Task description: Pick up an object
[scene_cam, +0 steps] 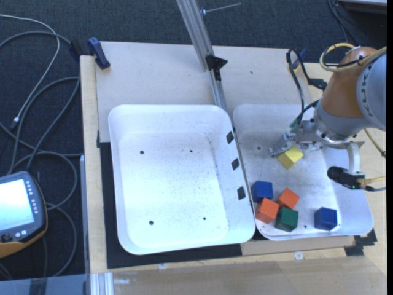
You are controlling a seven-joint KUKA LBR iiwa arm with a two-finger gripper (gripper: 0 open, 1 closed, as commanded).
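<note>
My gripper hangs over the upper middle of the right bin, on the grey arm with its orange band coming in from the right. A yellow block sits tilted right under the gripper's lower edge, touching or almost touching it; I cannot tell whether it is gripped. Near the bin's front lie a blue cube, an orange cube, a second orange cube, a green cube and another blue cube.
The left bin stands beside the right one, split from it by a wall with black clips. A slanted metal post rises behind the bins. Cables trail along the arm.
</note>
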